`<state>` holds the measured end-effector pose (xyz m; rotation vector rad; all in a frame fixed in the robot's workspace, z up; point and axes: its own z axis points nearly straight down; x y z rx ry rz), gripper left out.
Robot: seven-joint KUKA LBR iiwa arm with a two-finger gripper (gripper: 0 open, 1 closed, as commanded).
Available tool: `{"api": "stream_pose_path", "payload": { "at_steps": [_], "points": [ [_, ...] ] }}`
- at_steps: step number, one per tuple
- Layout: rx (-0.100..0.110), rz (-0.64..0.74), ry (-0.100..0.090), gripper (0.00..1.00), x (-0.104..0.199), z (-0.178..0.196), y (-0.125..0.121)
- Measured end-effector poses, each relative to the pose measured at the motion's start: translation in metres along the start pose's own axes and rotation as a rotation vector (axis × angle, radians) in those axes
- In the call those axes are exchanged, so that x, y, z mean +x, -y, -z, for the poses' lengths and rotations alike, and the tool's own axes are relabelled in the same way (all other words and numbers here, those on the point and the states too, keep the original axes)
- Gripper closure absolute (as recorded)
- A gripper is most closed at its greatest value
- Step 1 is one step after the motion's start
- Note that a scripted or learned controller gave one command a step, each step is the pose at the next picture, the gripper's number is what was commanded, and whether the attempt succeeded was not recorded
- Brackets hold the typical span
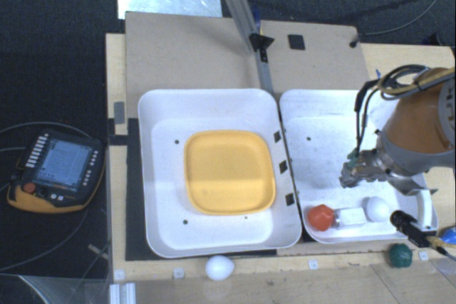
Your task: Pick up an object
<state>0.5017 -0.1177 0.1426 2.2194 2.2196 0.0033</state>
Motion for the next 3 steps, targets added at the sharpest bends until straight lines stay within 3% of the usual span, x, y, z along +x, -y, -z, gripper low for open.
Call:
{"api": "stream_pose_path", "payload": {
  "at_steps": [2,3],
  "points": [
    [-0.002,0.001,0.0,1.0,0.005,0.12,-0.006],
    [0.0,0.001,0.0,1.0,0.005,0.15,-0.007]
  ]
}}
